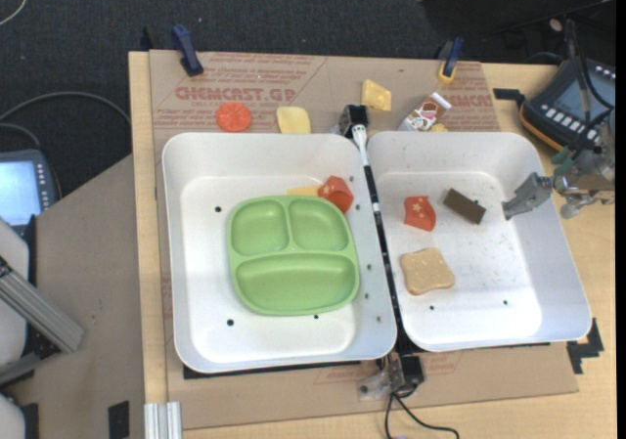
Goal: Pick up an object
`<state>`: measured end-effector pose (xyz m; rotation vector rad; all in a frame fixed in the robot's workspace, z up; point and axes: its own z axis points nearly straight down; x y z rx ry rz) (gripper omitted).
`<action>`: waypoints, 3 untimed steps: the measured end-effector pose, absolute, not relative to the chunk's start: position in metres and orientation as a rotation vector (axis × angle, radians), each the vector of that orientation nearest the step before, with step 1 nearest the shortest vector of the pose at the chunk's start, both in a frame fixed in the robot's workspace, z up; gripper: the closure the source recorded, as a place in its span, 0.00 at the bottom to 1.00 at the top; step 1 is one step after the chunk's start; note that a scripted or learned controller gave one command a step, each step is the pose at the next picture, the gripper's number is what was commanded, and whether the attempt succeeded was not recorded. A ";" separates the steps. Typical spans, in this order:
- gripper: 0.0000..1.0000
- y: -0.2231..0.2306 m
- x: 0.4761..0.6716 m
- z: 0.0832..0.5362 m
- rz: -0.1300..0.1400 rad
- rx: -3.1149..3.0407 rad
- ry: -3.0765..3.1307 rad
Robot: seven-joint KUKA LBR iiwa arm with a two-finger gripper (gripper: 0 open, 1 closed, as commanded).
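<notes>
Gripper (pixel 525 198) over the right rim of the right bin (pixel 548 271), grey and small, most of the arm cut off. Cannot tell if wide or narrow. Nothing seen held in it.

In the right bin, three things to pick: brown block (pixel 465 205) nearest the gripper, red cube (pixel 420 213) just left of it, toast (pixel 426 271) nearer the front. All three apart from each other. Lots of bare white floor by the right wall and front corner.

In the left bin (pixel 186 232), big green plate (pixel 291 256) in the middle. Red piece (pixel 335 193) at the plate's back right corner, close to the wall between the bins. Yellow bit (pixel 303 191) beside it, partly hidden by the plate, hard to make out.

Behind the bins on the board: orange disc (pixel 234 116), yellow lump (pixel 292 120), yellow wedge (pixel 377 95), small packet (pixel 424 115).
</notes>
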<state>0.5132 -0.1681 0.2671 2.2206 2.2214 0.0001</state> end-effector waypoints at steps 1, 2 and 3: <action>0.00 -0.134 0.573 0.208 0.001 2.215 2.228; 0.00 -0.089 0.601 0.141 -0.003 2.221 2.233; 0.00 -0.099 0.607 0.080 -0.007 2.227 2.225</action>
